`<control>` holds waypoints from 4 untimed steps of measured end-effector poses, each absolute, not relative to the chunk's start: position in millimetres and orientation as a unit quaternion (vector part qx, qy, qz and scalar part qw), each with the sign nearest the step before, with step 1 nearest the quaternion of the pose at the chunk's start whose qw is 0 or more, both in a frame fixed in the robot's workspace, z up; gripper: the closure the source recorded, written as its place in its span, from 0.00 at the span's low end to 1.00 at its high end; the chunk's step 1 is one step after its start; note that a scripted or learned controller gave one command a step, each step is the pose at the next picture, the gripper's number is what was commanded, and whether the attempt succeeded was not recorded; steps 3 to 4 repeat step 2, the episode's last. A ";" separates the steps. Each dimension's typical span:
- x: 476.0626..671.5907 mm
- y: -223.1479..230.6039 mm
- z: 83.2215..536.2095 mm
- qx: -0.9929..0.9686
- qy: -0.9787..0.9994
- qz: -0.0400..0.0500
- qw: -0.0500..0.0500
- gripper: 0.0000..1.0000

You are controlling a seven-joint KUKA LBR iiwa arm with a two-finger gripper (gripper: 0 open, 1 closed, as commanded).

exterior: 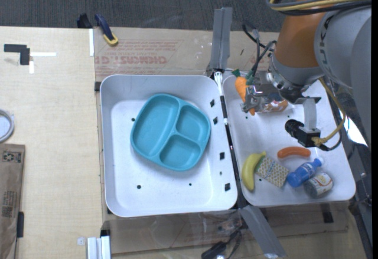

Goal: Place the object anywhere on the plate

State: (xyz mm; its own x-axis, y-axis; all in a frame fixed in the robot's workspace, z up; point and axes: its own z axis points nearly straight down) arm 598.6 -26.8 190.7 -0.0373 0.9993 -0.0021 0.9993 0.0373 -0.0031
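A blue three-compartment plate (170,132) lies in the middle of the left bin (118,193) with nothing on it. My gripper (257,100) is low over the far left corner of the right bin (345,190), directly above an orange carrot (240,86) with a green top. The carrot's upper part shows to the left of the gripper, and an orange tip pokes out below it. The gripper's body hides the carrot's middle. The plate lies well to the left, across the wall between the bins.
Near the right bin's front edge lie a yellow banana (251,169), a checkered sponge (271,171), an orange sausage (293,152), a blue bottle (303,172) and a small can (319,184). A black cable loop (297,130) hangs beside the wrist.
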 end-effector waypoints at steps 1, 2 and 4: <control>516.0 44.9 226.1 -0.571 -0.821 0.001 0.001 1.00; 516.1 44.5 226.2 -0.571 -0.821 0.001 0.001 0.00; 516.1 44.5 226.2 -0.571 -0.821 0.001 0.001 0.00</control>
